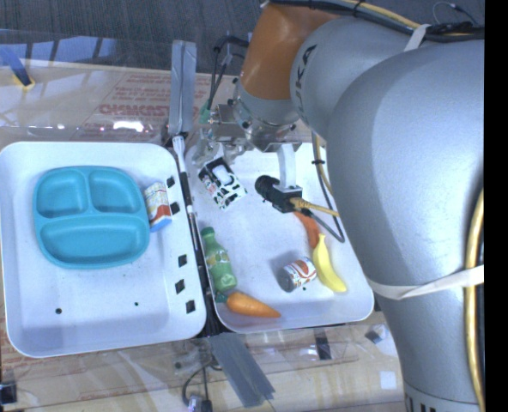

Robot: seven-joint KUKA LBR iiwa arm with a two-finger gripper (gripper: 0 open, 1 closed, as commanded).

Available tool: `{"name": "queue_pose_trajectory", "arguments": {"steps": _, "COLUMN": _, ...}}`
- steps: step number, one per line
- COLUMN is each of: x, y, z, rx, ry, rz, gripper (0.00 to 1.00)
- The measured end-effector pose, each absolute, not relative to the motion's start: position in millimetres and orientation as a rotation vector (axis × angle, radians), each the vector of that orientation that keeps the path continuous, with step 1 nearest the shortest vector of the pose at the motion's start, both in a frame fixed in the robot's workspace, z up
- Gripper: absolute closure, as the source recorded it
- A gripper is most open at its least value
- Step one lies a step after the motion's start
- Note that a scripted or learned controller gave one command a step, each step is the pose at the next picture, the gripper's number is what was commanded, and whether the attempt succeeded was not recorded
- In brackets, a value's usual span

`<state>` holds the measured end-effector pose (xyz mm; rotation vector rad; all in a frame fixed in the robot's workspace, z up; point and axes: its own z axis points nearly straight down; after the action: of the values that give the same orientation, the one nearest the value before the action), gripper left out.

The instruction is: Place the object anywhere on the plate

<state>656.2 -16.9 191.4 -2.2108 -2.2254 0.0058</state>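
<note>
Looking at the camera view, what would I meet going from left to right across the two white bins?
Blue divided plate → small can beside the plate → green bottle → orange carrot → red-and-white can → yellow banana.

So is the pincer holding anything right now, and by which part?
Cannot tell. The pincer sits low at the far end of the right bin, with a black-and-white object just below it; no grip is visible.
</note>
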Motion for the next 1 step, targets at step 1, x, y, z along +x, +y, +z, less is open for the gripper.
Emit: {"name": "queue_pose_trajectory", "arguments": {"steps": 1, "x": 650.8, "y": -16.5, "z": 193.9, "rx": -2.285, "ry": -2.145, "rz": 0.011, "gripper": 1.0}}
